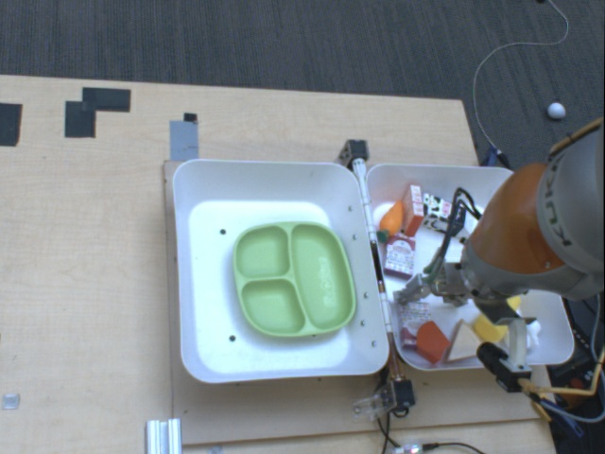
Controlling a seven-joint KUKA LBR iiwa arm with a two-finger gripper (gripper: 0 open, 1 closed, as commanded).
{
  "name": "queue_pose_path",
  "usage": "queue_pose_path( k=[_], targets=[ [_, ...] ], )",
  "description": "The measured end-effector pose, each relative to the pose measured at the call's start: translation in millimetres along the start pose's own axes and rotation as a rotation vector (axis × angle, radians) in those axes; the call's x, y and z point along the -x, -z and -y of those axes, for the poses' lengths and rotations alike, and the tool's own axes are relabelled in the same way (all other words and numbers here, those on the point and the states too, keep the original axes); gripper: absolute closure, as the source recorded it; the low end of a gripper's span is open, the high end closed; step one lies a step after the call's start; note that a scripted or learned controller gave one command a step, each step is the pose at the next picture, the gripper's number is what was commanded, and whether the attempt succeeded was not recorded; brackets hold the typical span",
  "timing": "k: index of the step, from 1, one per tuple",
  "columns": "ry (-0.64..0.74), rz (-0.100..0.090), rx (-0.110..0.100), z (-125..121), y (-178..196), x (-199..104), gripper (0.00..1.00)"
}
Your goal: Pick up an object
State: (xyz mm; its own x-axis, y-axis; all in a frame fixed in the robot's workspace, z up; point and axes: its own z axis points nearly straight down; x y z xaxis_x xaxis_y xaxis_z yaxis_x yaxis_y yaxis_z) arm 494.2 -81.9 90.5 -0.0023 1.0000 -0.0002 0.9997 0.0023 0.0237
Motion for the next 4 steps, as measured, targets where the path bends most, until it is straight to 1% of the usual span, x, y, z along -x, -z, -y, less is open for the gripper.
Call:
queue_pose_path(
  k=[1, 2, 3, 4],
  targets=[
    [0.004, -0.002, 0.003, -2, 11, -1, 1.00],
    [0.003, -0.003, 0.002, -2, 11, -1, 0.00],
    [0.007, -0.003, 0.006, -4, 21, -2, 1.00],
    [0.006, -0.003, 0.006, -4, 21, -2, 0.00]
  ],
)
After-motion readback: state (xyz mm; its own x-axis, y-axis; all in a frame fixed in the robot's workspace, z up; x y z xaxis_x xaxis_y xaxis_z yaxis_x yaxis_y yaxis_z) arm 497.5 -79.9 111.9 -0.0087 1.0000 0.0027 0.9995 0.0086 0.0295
